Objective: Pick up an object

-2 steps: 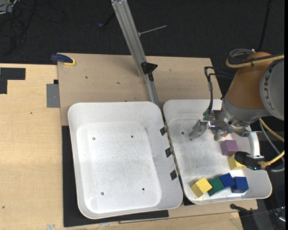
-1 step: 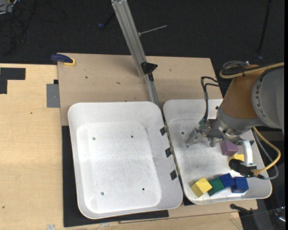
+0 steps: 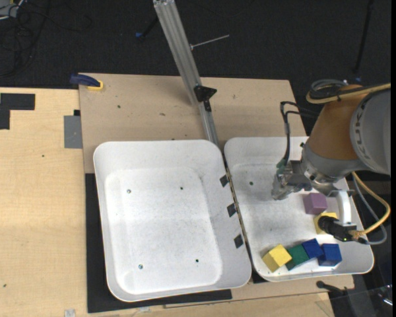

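A grey arm [image 3: 356, 134] with an orange band reaches in from the right over the right of two white bins on a wooden tabletop [image 3: 145, 107]. Its gripper [image 3: 282, 185] hangs low above the right bin [image 3: 251, 160]; whether it is spread or pressed together cannot be told. Five blocks lie in that bin: one purple [image 3: 314, 203] just beside the gripper, and along the near rim one yellow [image 3: 276, 257], one green [image 3: 297, 255] and two blue [image 3: 322, 251]. The left bin [image 3: 158, 216] sits alongside. A metal rail [image 3: 183, 58] slants across the tabletop.
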Controlling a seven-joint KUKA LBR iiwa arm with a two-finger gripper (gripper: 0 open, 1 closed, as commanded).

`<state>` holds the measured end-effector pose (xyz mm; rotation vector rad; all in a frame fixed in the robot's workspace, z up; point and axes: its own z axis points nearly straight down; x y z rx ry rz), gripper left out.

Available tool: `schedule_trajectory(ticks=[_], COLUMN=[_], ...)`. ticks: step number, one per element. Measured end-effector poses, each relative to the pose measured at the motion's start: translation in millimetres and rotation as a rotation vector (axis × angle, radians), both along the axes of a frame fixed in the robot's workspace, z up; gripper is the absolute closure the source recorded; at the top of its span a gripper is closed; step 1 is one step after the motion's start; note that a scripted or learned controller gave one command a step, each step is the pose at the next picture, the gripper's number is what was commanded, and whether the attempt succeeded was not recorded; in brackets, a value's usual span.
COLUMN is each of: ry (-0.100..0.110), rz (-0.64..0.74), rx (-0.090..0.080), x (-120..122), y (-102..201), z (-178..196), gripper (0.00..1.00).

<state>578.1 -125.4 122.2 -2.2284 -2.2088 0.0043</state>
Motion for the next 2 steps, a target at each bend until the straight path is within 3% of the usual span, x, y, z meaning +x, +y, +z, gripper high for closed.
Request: schedule_trajectory(ticks=[2], ry=[-0.009], rz=[0.010], rx=[-0.002], x=[7], y=[3], z=[105], gripper=[1.00])
